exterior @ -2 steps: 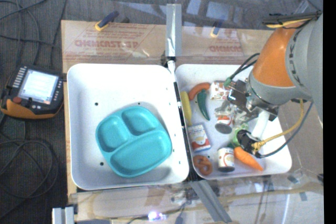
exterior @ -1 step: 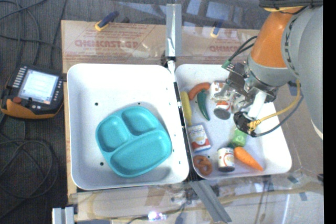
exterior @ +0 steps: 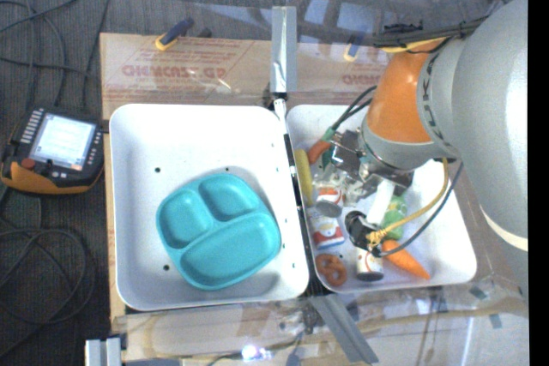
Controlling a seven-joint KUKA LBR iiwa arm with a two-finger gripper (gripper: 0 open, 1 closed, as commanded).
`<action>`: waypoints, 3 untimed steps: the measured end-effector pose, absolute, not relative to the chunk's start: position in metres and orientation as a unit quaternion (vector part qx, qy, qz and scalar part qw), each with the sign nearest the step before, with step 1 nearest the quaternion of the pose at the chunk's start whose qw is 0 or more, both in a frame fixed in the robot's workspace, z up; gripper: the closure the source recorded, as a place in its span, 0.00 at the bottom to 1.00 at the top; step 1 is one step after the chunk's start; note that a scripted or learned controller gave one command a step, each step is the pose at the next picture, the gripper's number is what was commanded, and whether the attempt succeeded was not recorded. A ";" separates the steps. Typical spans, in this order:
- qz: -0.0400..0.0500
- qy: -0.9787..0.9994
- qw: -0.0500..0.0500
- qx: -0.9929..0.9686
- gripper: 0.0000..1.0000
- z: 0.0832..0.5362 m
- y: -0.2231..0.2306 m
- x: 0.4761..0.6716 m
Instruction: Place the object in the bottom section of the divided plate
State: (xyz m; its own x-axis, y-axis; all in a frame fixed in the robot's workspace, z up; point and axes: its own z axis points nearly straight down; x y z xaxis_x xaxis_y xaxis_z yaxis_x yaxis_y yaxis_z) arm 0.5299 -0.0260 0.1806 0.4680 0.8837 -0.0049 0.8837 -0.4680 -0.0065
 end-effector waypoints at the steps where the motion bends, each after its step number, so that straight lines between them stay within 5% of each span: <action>1: 0.003 -0.558 0.001 -0.830 1.00 0.183 -0.009 0.528; 2: 0.003 -0.626 0.002 -0.780 1.00 0.201 0.068 0.494; 3: 0.003 -0.626 0.002 -0.780 0.00 0.201 0.069 0.494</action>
